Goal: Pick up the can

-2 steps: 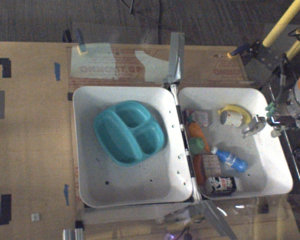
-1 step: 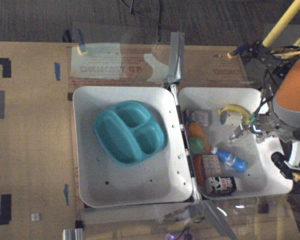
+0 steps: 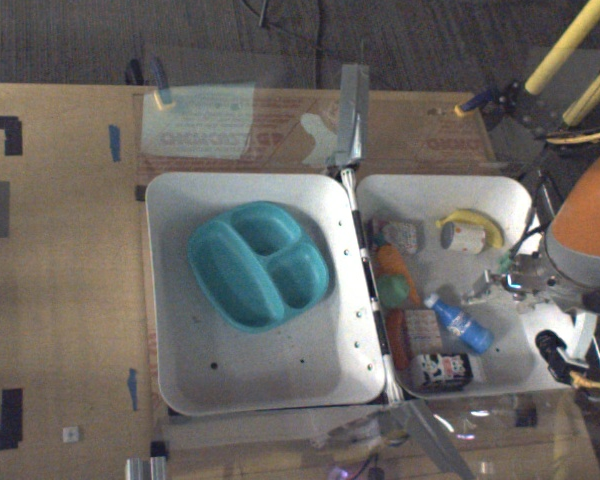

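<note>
Two shallow white bins sit side by side on the tan wooden counter, split by a metal divider rail. The left white bin holds a teal plastic plate with three compartments, lying toward the bin's upper half; the lower floor of that bin is bare white.

The right white bin is crowded along its left wall, next to the rail. Taking the rail as landmark: nearest its upper part lies a small grey-white packet; below that an orange carrot-shaped toy touching a green round item; lower still a flat brown-red packet. The dark can with a white label lies on its side by the near wall of the right bin, a short way right of the rail's lower end. A blue plastic bottle with a white cap lies tilted just above the can, its base end close to it. A yellow banana curves over a small white cup-like item toward the far wall, well apart from the rail.

Open floor: the right third of the right bin.

The grey arm with orange band enters from the right edge. The claw hangs over the right bin, right of the bottle and up from the can, not touching it. Cannot tell whether the claw is open or closed.
</note>
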Tool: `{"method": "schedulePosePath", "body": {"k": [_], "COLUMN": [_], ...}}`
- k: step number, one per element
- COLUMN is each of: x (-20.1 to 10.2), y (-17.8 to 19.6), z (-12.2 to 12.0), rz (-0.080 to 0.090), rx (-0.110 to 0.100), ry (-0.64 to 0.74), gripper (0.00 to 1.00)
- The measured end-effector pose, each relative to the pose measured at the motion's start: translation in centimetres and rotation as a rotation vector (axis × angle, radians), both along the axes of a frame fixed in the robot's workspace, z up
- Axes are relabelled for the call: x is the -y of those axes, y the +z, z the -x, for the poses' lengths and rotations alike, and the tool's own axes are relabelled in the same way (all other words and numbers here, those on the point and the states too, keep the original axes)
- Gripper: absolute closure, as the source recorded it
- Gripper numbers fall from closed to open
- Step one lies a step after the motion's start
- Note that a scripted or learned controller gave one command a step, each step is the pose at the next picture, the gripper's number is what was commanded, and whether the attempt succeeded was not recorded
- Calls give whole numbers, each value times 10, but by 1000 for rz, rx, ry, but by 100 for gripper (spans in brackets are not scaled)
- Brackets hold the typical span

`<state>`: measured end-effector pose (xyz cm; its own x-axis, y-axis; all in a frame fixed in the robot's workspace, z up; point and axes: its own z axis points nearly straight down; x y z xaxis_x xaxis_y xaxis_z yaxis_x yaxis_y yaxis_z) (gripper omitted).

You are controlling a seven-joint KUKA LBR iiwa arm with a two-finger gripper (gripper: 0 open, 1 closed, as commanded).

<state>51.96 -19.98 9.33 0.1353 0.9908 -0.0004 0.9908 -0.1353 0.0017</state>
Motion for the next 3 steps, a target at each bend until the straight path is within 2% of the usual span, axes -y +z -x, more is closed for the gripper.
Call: {"method": "schedulePosePath", "body": {"k": [1, 2, 3], "x": [3, 17, -60], "y": [10, -2, 141], "z": [1, -3, -24], "rz": [1, 1, 0], "rx": [2, -1, 1], "ry": [-7, -165, 104], "gripper": [100, 100, 100]}}
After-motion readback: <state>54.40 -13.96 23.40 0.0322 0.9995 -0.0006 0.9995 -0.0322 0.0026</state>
